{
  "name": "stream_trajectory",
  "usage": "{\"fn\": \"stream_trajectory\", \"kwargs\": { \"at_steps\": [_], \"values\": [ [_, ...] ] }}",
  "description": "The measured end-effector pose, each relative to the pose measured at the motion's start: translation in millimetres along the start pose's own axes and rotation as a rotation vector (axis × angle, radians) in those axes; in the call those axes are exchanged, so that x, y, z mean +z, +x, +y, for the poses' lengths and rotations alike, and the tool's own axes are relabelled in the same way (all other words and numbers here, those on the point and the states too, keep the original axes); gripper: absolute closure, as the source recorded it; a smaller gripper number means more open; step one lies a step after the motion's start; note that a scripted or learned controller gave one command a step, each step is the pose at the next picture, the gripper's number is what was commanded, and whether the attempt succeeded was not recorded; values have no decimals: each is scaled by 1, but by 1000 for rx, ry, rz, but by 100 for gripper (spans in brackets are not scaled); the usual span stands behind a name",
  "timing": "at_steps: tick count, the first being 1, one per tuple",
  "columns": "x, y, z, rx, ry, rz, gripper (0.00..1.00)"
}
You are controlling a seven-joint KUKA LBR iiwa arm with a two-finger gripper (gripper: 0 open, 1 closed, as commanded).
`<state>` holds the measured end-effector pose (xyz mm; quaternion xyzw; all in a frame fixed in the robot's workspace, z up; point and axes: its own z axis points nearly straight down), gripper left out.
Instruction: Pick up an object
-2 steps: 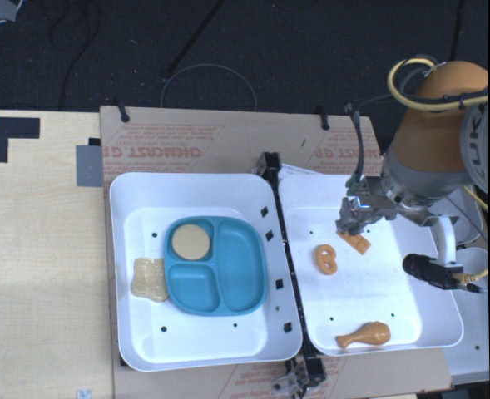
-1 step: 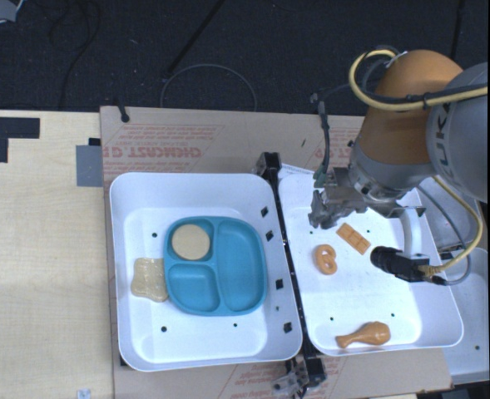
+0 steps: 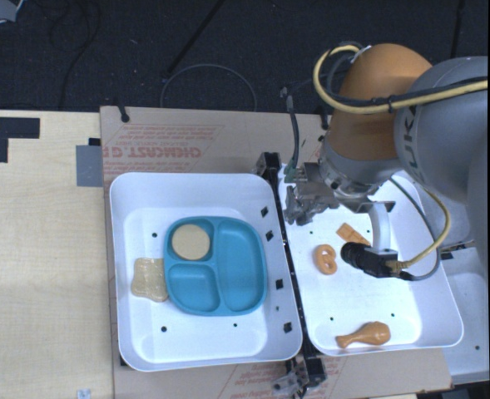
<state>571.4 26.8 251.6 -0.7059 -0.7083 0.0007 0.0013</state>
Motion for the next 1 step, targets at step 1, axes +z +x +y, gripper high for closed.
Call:
{"fn": "stream_trajectory", "kwargs": {
  "at_steps": [1],
  "values": [
    [2, 55, 7, 0, 1, 0, 100]
  ]
}}
